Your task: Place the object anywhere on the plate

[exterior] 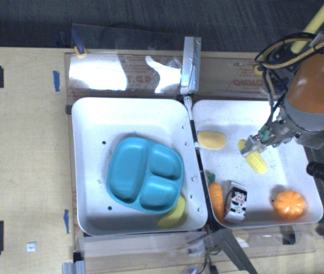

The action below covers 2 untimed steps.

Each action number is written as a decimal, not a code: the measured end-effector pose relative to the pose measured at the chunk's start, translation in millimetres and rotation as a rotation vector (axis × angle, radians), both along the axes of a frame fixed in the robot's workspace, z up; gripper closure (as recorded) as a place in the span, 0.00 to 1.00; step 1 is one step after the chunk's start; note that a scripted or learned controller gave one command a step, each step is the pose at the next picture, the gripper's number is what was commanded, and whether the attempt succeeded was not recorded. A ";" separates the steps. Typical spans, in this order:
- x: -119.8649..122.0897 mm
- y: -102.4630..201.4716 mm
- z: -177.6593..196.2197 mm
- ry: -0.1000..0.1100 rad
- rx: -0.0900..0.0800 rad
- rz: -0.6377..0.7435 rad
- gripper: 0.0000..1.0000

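The gripper (pixel 255 145) pinches the bumpy yellow corn cob (pixel 255 160) — a smooth, three-compartment blue plate (pixel 144 174) sits well left of the jaws.

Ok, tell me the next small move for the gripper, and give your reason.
Probably lift straight up a little. The gripper sits right at the upper end of the corn cob in the right bin, but whether it grips is unclear; a small raise would show that before crossing to the blue plate in the left bin.
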State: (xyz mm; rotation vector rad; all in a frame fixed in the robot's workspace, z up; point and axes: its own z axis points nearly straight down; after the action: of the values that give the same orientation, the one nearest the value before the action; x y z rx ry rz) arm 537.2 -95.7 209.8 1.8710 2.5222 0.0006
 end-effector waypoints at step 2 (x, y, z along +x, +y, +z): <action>-4.4 157.6 -25.3 0.003 0.004 0.069 1.00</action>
State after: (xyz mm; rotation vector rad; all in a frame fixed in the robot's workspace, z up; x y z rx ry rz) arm 532.8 61.8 184.5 1.7849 2.5890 0.0026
